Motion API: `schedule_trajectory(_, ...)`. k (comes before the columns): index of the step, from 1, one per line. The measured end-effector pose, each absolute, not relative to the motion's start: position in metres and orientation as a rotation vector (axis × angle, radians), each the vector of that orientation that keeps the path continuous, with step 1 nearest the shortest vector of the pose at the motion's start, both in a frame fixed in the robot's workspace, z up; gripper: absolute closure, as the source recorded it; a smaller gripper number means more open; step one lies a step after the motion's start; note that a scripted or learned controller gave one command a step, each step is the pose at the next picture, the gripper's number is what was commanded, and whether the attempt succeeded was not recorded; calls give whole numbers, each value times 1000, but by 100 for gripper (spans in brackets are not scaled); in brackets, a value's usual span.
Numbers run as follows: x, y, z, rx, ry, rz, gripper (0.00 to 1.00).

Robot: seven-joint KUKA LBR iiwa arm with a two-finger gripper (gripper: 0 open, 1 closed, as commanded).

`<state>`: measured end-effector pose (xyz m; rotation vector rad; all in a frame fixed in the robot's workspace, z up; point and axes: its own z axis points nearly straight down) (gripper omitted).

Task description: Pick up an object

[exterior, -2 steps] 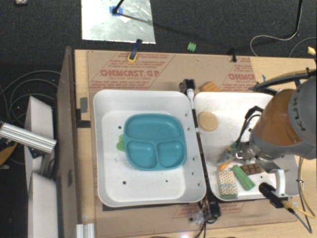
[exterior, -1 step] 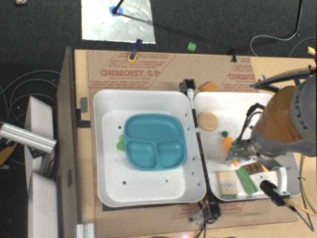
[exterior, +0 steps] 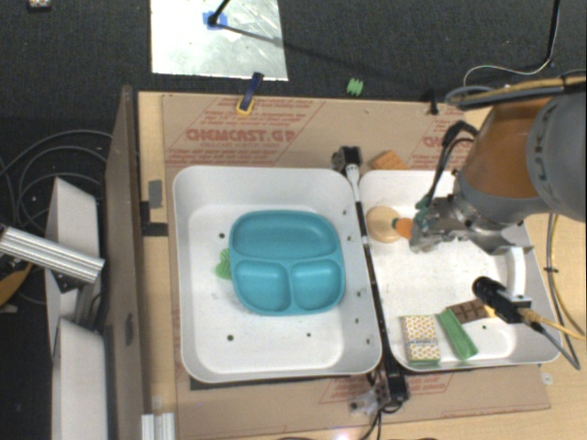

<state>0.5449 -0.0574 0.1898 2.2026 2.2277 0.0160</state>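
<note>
A: Over the right white bin (exterior: 394, 301), the gripper (exterior: 424, 230) sits low beside a round tan wooden disc (exterior: 384, 224). Can't tell its state.

B: So nothing lifted yet?

A: Looks that way. Green block (exterior: 457, 332), patterned box (exterior: 421, 339), teal divided tray (exterior: 285, 260) in the left bin (exterior: 197, 246) all lie untouched.

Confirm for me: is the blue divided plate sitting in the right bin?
No, the blue divided plate lies in the left bin, while the tool is over the right bin.
</note>
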Motion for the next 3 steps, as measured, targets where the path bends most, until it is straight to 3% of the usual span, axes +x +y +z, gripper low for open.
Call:
schedule_trajectory(1,576,-144,214,2218,2211,3,100)
schedule_trajectory(2,575,-139,211,2216,2223,1,0)
schedule_trajectory(3,570,-170,101,2228,2223,-8,0)
